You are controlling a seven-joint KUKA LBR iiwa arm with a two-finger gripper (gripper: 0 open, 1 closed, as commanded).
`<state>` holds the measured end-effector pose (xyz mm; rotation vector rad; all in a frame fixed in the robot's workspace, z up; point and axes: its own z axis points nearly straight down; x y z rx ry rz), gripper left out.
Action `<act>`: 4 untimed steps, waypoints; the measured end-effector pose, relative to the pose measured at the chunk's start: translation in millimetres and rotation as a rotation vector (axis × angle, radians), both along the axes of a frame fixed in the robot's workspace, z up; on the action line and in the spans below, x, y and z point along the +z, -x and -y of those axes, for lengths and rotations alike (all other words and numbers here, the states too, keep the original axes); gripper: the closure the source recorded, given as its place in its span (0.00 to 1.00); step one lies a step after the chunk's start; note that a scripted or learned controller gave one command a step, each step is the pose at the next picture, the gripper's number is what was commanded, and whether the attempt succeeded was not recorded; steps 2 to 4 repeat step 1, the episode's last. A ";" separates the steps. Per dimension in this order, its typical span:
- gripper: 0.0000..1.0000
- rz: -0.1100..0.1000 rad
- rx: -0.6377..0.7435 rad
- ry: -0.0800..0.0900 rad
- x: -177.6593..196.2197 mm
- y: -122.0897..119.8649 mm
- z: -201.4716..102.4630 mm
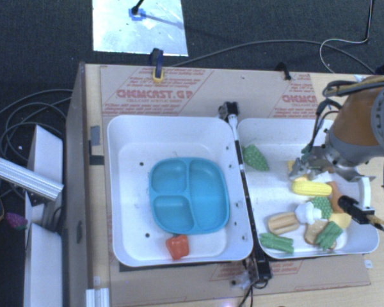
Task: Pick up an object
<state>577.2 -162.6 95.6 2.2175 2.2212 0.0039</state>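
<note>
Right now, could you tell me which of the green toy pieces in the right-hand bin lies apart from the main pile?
The green piece at the right bin's upper left, beside the divider. It lies alone, while the other green pieces sit among the toys along the bin's lower right.

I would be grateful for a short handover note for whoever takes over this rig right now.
Gripper: low in the right bin, just above the yellow corn; finger state unreadable, nothing visibly held.
Right bin: green piece at the upper left, toy foods heaped at the lower right.
Left bin: blue divided plate, small red-orange piece at the front.
Done: no pick confirmed.
Left: grasp and lift one object.
</note>
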 end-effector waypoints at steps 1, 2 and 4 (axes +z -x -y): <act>1.00 0.001 0.003 -0.001 90.0 -7.7 -91.2; 1.00 0.001 0.003 -0.001 90.0 -7.7 -91.2; 1.00 0.001 0.003 -0.001 90.0 -7.7 -91.2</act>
